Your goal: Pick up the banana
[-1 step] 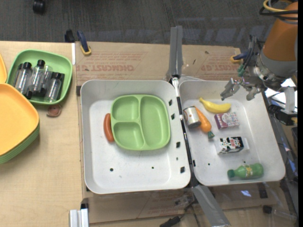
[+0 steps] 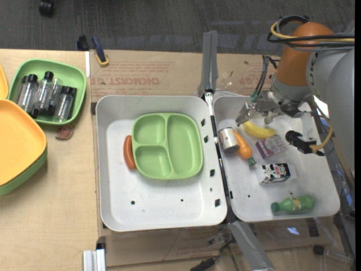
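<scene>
The banana (image 2: 258, 130) lay in the right bin (image 2: 324, 199), touching the carrot (image 2: 243, 144). The gripper (image 2: 258, 110) hovered just above it, fingers spread, holding nothing. An off-centre closure could roll the curved fruit aside.

One fixed camera looks down at a slant on my bench (image 2: 62, 168), set well back. Both white bins (image 2: 107, 151) fit in frame; my arm (image 2: 316, 66) enters from the right.

Yellow banana (image 2: 258, 130), orange carrot (image 2: 243, 145), green divided plate (image 2: 167, 146), white bins (image 2: 158, 216).
</scene>
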Robot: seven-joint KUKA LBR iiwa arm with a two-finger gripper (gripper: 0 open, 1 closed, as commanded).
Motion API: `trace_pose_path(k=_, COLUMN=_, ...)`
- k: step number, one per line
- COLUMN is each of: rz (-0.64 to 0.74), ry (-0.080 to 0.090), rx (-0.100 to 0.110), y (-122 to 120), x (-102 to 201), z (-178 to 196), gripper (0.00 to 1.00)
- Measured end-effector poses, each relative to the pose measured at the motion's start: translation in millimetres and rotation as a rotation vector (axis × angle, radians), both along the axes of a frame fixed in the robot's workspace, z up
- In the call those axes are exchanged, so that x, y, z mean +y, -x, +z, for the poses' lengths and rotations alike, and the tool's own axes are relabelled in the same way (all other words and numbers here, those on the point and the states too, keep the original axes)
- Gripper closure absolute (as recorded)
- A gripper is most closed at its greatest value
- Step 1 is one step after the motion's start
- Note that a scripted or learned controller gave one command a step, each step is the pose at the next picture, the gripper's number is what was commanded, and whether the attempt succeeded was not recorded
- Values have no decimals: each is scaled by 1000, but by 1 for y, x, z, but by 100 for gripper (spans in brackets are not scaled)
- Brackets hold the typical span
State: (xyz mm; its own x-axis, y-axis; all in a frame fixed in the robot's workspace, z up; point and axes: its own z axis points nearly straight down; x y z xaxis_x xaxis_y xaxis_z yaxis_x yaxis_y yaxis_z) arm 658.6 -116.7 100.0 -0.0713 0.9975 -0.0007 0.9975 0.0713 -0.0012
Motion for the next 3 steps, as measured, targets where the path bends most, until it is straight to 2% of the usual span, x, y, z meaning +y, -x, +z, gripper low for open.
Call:
trace_pose_path(k=1, rz=1, ry=2, rx=-1, y=0, x=-1, z=9, gripper=100)
trace_pose_path(k=2, rz=-57, ry=1, rx=-3, y=-1, x=-76, z=38, gripper=100)
trace_pose_path(k=3, rz=-56, ry=1, rx=-3, y=-1, x=-75, z=38, gripper=0)
